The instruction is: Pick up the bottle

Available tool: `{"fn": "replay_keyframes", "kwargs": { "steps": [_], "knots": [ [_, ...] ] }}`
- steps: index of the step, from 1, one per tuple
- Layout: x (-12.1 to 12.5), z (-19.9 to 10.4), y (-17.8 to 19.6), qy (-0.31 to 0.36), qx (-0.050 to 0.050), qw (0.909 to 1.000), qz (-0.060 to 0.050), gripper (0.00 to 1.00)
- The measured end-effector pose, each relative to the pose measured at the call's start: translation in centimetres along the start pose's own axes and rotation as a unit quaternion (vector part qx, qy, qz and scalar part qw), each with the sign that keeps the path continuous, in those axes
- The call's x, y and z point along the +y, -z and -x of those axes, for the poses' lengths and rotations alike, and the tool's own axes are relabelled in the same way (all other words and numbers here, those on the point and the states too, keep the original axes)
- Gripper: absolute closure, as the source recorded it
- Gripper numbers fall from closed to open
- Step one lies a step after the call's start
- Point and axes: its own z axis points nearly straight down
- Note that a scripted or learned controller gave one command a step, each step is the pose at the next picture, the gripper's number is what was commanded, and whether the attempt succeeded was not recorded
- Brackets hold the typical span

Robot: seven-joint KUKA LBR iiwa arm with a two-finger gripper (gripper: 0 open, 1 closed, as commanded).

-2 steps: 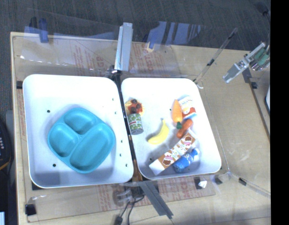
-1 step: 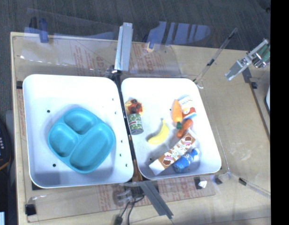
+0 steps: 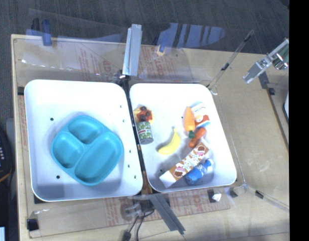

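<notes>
Gripper's opening could not be told; by judgement the arm would come from the right. The small green-labelled bottle [image 3: 144, 132] lay beside the left wall of the right bin [image 3: 164, 97], its long axis running near to far, with the banana [image 3: 169, 143] near on its right.

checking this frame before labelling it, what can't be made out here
- Bottle, camera view: label print too small to read.
- Blue item, camera view: partly behind the long box, too blurred to identify.
- Orange items at the right bin: overlapping, so their outlines can't be separated.
- Claw: cut by the edge.
</notes>
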Motion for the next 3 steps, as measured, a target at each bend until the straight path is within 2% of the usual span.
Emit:
{"fn": "replay_keyframes", "kwargs": {
  "steps": [3],
  "knots": [
    [0.3, 0.1, 3.1, 0.005, -0.003, 1.0, 0.002, 1.0]
  ]
}}
